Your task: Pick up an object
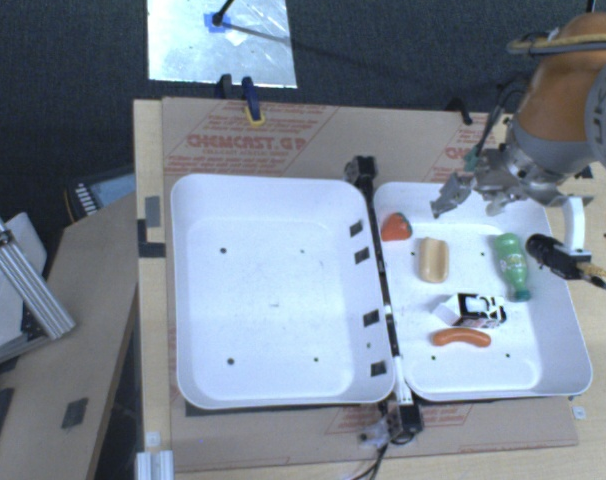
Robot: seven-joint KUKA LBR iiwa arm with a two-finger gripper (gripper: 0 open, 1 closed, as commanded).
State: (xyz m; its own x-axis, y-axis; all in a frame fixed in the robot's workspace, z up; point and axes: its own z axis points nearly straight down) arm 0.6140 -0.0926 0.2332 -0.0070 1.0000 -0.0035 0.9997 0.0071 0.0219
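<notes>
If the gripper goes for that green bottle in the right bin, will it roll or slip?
The green bottle lies on its side, so it probably rolls if nudged sideways. Its rounded body looks smooth, likely slippery. It seems small, probably light.

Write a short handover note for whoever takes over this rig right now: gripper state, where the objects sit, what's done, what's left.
Gripper: above the far edge of the right bin, nothing between its jaws.
Objects, all in the right bin: orange-red piece near the divider, tan block, green bottle, black-and-white item, orange sausage nearest the front.
Done: nothing picked yet.
Left: choose one object, descend, grasp, lift. The orange-red piece and tan block look closest to the gripper.
</notes>
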